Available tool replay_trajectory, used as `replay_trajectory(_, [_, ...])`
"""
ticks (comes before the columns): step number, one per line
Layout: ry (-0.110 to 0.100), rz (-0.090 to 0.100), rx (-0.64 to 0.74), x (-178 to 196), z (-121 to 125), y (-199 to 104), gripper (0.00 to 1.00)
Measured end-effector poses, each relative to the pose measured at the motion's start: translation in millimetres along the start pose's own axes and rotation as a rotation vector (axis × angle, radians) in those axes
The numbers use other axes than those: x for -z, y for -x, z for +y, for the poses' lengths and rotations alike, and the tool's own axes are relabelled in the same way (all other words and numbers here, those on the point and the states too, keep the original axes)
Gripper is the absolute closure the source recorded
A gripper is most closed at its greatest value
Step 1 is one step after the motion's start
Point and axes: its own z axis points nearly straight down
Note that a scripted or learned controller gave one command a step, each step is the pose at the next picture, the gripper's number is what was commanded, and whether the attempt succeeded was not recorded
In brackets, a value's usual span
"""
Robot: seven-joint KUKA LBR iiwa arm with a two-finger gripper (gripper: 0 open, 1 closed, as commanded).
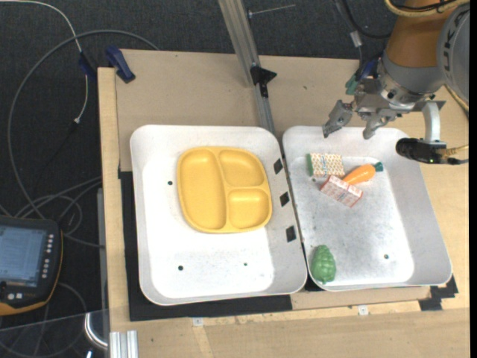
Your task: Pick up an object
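Camera view: my two-finger gripper (350,130) hangs with fingers spread wide, holding nothing, above the right white bin's (417,245) upper edge, near the orange plastic carrot (359,174).

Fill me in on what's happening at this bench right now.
A robot arm's gripper hangs open over the far edge of the right bin, holding nothing. Below it in that bin lie a toy carrot, a small checked box and a red-and-white carton close together, with a green toy near the front. The left bin holds a yellow divided plate.
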Motion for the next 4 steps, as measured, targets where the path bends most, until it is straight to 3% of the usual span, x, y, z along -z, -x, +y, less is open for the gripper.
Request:
replay_trajectory(1, [0.000,0.000,0.000,0.0,0.0,0.0,0.00])
replay_trajectory(2, [-0.005,0.000,-0.001,-42.4,2.2,-0.3,0.00])
replay_trajectory(4, [0.006,-0.004,0.000,-131.6,9.9,-8.7,0.00])
